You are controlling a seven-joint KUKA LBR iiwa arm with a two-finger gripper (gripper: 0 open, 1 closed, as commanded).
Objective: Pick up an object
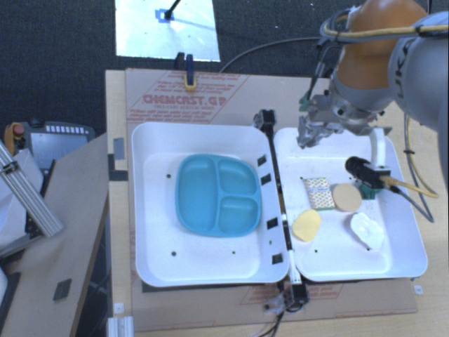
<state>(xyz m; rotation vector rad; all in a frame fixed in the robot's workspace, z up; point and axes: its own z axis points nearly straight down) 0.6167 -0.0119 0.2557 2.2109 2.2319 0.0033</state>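
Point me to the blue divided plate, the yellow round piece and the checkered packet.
blue divided plate (216, 194): camera view, centre where its dividers meet.
yellow round piece (306, 225): camera view, middle of its face.
checkered packet (319, 192): camera view, its centre.

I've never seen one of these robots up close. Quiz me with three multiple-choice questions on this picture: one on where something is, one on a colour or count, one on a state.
1. Where is the plate?
A. left bin
B. right bin
C. on the floor

2. What colour is the plate?
A. red
B. blue
C. green

3. How does the gripper stand?
A. lifting the yellow disc
B. resting on the plate
C. over the right bin's far end, apart from the items

Answers:
1 A: it fills the middle of the left bin.
2 B: its three compartments are light blue.
3 C: the yellow disc and the other items lie nearer the front.
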